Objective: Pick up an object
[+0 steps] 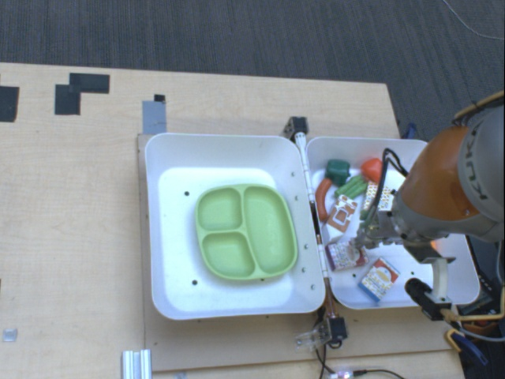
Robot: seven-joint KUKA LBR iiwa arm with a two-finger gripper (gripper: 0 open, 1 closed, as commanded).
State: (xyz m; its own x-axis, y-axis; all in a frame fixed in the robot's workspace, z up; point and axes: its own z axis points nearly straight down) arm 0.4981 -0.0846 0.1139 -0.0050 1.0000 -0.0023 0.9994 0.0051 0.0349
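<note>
Small flat packet (345,253), grey-white with red print, lies on the floor of the right bin (465,289), near that bin's left wall and close to the divider between the two bins. This looks like the likeliest target, since the gripper (364,239) sits right over its upper right corner. Around it: a red-and-white patterned card (342,212) just above, a red curved piece (322,198) along the left wall, a dark green block (338,169) and a lighter green piece (353,186) toward the back, an orange-red object (372,166) beside those, and a blue-and-orange box (378,279) toward the near right. Left bin (158,212) holds a pale green divided plate (245,232), well apart from the action. Judged step: descent or approach onto the clutter, grasp not yet confirmed. Next move calls for a clean closing on one item without dragging neighbours, which lie tightly packed. Gripper state: cannot tell how far open it is; the arm's orange band (438,184) and wrist hide most of it, and nothing shows plainly as held.
</note>
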